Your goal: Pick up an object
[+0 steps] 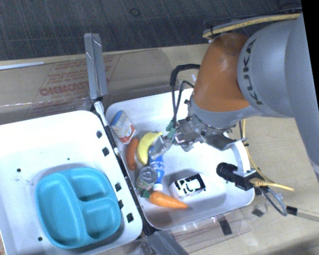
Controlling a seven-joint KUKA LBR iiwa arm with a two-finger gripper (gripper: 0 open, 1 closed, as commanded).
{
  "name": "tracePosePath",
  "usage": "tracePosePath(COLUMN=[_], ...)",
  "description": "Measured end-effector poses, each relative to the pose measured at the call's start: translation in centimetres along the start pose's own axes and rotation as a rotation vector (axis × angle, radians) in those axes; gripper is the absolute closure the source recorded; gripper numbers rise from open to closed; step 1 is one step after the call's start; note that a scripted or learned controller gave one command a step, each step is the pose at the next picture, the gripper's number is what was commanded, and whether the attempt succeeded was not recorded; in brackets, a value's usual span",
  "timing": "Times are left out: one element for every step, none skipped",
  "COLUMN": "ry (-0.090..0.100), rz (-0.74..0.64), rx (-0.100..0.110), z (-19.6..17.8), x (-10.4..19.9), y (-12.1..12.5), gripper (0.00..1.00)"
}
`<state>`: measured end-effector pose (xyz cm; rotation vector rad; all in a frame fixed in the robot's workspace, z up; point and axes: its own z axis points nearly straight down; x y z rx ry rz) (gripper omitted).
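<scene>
My gripper [166, 139] reaches into the right bin [220, 201] from the right, its tip right beside a yellow banana [144, 146]. Left of the banana an orange carrot [130, 153] leans against the bin wall. Below the gripper lie a small clear bottle with a blue label [156, 170] and a round tin [145, 177]. Along the bin's near side are a second carrot [167, 200] and a white box with black print [188, 185]. A small labelled jar [121, 124] stands in the far left corner. Nothing is visibly lifted.
The left bin [6, 149] holds a blue divided tray [77, 208]. A metal divider bar [95, 68] rises between the bins at the back. The arm's orange band [221, 80] hangs over the right bin's far right part.
</scene>
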<state>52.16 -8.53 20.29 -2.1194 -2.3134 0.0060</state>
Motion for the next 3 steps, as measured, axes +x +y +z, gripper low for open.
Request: tracePosePath(ry=[0.002, 0.002, -0.001], rz=[-0.229, -0.232, -0.096], rx=[0.001, 0.003, -0.005], z=[10.8, 9.9, -2.1], x=[-3.0, -3.0, 1.3], y=[2.2, 2.2, 4.7], gripper=[0.00, 1.00, 1.00])
